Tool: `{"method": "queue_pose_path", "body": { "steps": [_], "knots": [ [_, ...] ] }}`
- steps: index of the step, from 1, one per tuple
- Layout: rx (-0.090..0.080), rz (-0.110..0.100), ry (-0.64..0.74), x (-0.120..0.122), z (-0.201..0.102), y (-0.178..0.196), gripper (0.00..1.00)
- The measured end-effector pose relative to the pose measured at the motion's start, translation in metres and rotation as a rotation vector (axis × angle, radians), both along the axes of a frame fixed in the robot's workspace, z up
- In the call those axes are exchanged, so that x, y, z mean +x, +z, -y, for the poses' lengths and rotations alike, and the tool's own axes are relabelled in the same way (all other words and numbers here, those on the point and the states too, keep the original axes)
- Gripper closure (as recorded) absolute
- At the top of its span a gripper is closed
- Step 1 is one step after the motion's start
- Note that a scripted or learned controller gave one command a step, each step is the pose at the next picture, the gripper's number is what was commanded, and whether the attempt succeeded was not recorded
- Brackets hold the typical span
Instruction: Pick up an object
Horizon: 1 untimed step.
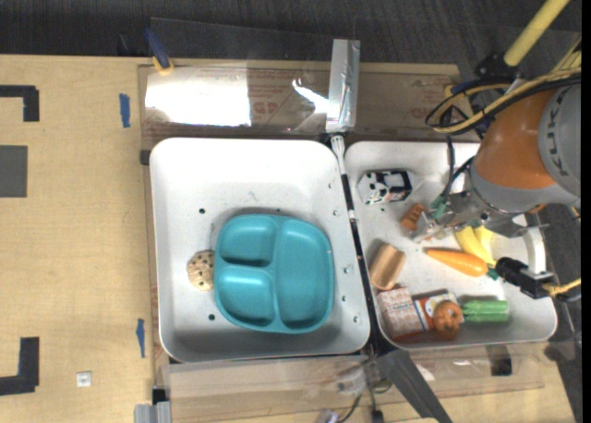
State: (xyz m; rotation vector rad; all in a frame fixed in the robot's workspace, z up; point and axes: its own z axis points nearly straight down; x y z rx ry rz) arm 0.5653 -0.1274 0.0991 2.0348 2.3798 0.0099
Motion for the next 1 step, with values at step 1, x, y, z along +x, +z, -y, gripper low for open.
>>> {"method": "queue_pose_path", "body": {
  "steps": [1],
  "knots": [
    [0.005,-0.006,-0.123,0.0167,-0.0816,0.0878,1.00]
  ]
}}
